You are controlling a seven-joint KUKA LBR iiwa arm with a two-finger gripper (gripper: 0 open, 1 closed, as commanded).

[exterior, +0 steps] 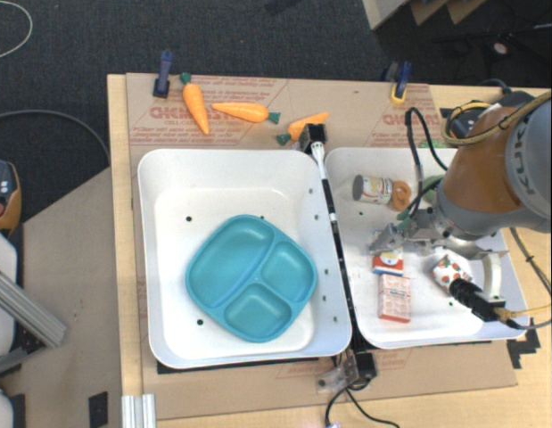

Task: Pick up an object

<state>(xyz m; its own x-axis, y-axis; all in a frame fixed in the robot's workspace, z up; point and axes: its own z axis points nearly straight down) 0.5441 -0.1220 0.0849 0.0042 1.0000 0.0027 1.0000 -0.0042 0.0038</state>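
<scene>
Claw (393,236) is seen low over the middle of the right bin (436,333), hanging from the grey and orange arm (490,176) that reaches in from the right edge of the bench; whether it is spread or pressed together cannot be told, since the metal parts blur together under the wrist. Nothing can be said to be held. A red and white carton (393,290) lies just below the claw, toward the near edge of the right bin, its long axis running from far edge to near edge. It is judged the closest pick. A small jar (375,188) lies on its side toward the far edge, and a red and white object (447,270) rests to the right of the carton. Counted: 2 bins, 1 carton, 1 jar, 1 blue divided plate (251,277) in the left bin (160,239), and 3 toy carrots (240,111) on the bench beyond the bins.
</scene>
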